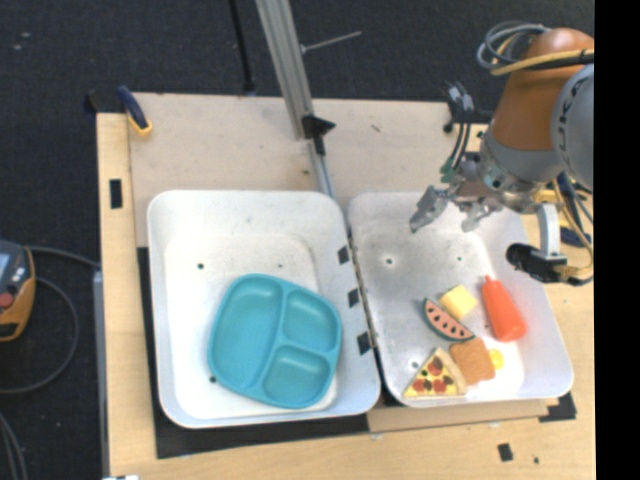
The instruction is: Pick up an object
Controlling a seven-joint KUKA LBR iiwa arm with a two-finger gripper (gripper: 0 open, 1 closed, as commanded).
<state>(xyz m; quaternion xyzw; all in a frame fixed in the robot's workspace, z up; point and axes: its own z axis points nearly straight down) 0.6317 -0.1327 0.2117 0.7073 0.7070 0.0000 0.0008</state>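
While the grey arm with its orange band (530,98) reaches in over the bench's right side, its two-finger gripper (452,215) hangs above the far part of the right shallow white bin (400,238), near that bin's far edge and well apart from every object below. Its two dark fingers (425,211) stand spread with a plain gap between them, and nothing lies in that gap, so the gripper grasps no object. All the candidate objects sit clustered in the near right part of the same bin. A red-orange bottle-shaped plastic toy (503,310) lies lengthwise close to the bin's right edge. Just beside it, toward the bin's middle, rests a small yellow block (460,300), and touching that block on its left is a toy watermelon slice with red flesh and a green rind (441,318). Nearer the front edge lies a tan toast-like toy slab (472,361), with a bit of yellow peeking out at its right side. A triangular toy pizza slice with dark and red spots (435,378) sits against the bin's near edge, touching the slab's left side. The left shallow white bin (200,228) holds a turquoise plastic plate with three compartments (275,340), set toward that bin's near edge. A slanted aluminium rail (285,53) rises from the bench's far edge between the two bins.
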